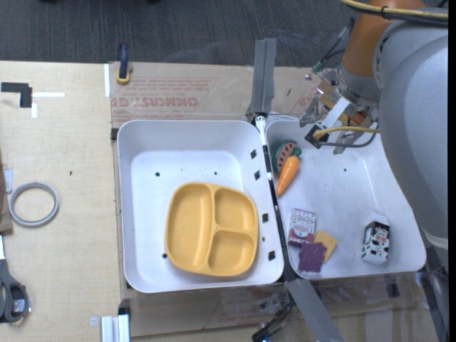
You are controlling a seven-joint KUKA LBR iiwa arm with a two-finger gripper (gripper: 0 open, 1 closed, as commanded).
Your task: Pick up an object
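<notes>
Far off to the left of my pincer, a grey ring [32,204] lies flat on the pale bench [64,262], and below it a pair of scissors [13,301] pokes in at the edge. Nearer, a small blue-and-yellow clamp [123,66] sits at the top edge of the cardboard sheet [182,91], up and left of me.

The left bin [142,148] lies well to my left. In it rests a yellow divided plate [211,228], three compartments, set toward the bin's lower middle, down and left of where I hang.

Just to my left and a little below, against the wall between the bins, a toy carrot [286,171] lies tilted, its green top pointing up toward me. It is the nearest thing to me, yet apart from me.

Farther below the carrot, in the right bin [356,191], a small pink-and-white packet [302,224] lies beside a yellow piece [327,244] and a purple piece [311,256], the three of them touching or overlapping.

My pincer [333,130] hangs over the upper end of the right bin, cables and brackets crowding it. I cannot tell whether it is spread or closed, and I see nothing in it.

Down and to my right, a black-and-white cow-patterned carton [376,241] stands near the bin's lower right corner.
</notes>
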